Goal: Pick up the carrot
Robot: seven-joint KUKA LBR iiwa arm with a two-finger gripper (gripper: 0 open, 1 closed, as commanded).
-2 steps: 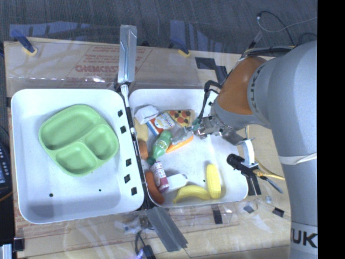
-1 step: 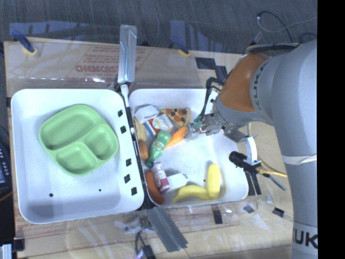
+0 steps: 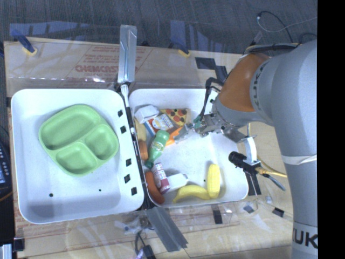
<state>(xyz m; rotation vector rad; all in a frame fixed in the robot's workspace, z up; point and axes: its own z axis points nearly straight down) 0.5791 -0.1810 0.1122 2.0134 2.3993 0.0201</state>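
The carrot is a thin orange shape lying along the left wall of the right bin, partly covered by a green bottle. My gripper hangs low over the middle of the right bin, just right of the bottle's top and about a hand's width right of the carrot. It sits beside a small orange bit next to the bottle. Nothing can be made out as held in it.
The right bin also holds a banana, a yellow piece, a red can, a reddish-orange item in the near left corner, a pizza-print pack and a white packet. A green divided plate lies in the left bin.
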